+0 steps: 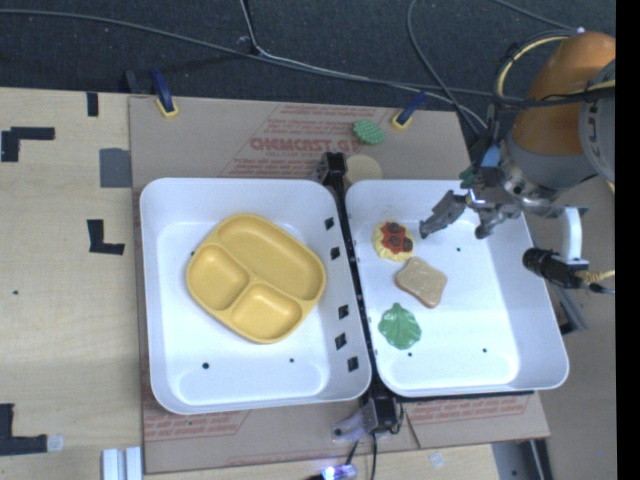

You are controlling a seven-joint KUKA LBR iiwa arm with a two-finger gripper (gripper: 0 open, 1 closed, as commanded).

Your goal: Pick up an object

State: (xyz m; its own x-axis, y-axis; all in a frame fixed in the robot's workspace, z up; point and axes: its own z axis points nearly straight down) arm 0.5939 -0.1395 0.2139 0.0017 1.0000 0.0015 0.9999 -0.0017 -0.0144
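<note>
Just left of the seemingly open pincer (462, 224), a pizza toy (393, 240).

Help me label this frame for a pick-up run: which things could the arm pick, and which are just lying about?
Job things, right bin:
gripper
pizza toy
bread slice
green leaf toy

Lying about:
yellow divided tray in the left bin
green waffle-like piece on the cardboard beyond the bins
</note>
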